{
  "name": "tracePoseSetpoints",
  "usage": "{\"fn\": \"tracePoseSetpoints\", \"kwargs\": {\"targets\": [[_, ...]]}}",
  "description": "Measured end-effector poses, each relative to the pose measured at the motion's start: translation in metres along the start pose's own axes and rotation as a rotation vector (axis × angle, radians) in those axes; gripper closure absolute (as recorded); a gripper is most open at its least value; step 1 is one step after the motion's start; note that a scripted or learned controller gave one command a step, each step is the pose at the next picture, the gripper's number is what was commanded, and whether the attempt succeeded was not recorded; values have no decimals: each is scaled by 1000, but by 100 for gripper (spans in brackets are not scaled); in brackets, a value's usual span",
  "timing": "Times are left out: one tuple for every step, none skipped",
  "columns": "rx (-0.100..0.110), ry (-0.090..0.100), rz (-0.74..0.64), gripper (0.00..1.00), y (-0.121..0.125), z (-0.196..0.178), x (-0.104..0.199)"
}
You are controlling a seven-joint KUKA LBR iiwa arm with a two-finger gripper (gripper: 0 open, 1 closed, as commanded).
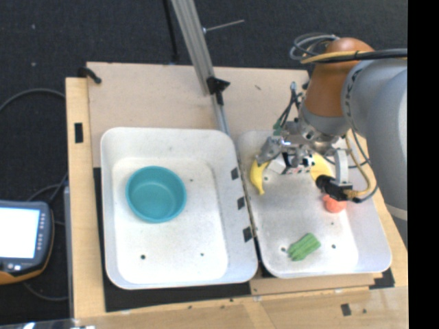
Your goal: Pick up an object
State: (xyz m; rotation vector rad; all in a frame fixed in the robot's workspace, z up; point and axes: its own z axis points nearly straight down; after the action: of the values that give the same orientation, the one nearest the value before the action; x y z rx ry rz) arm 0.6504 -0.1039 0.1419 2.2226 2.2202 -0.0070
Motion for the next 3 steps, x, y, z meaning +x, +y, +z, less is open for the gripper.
{"fn": "tracePoseSetpoints", "kwargs": {"targets": [[-5,2,3,100,1,-14,-1],[-11,2,1,100,1,-78,-7],[-3,1,3,100,1,-65,-8]]}}
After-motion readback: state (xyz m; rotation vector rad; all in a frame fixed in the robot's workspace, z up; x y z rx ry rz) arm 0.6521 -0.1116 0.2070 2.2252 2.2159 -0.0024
